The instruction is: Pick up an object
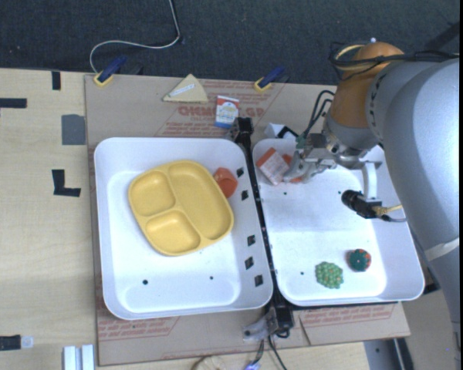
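Overhead view of 2 white bins on a counter point(38, 206). The arm point(417, 129) enters from the right, and its gripper point(305, 164) sits low over the far-left corner of the right bin point(309, 222). Directly at the jaws lies a small packet point(270, 164), white with an orange-red print, flat or nearly flat against the bin's back wall and the divider. It appears to touch or sit just beside the fingertips, on their left, but no part of it is seen between them; whether the jaws are apart or together cannot be told, since the wrist hardware hides them. Judged by its look, the packet is light, thin and pliable, likely to crumple or slide on the smooth plastic, not to break; an edge pinch across its short side, away from the wall, seems the best hold, and its corner position leaves little room for a finger on the wall side. Also in the right bin, well apart from the jaws near the front edge, are a green bumpy ball point(329, 274) and a small teal and red ball point(359, 260), both compact and probably easier to enclose. The left bin point(116, 284) holds a yellow 3-compartment plate point(181, 206), rigid and too wide for the jaws except at its rim, and a small orange cup point(226, 180) just beside the plate.
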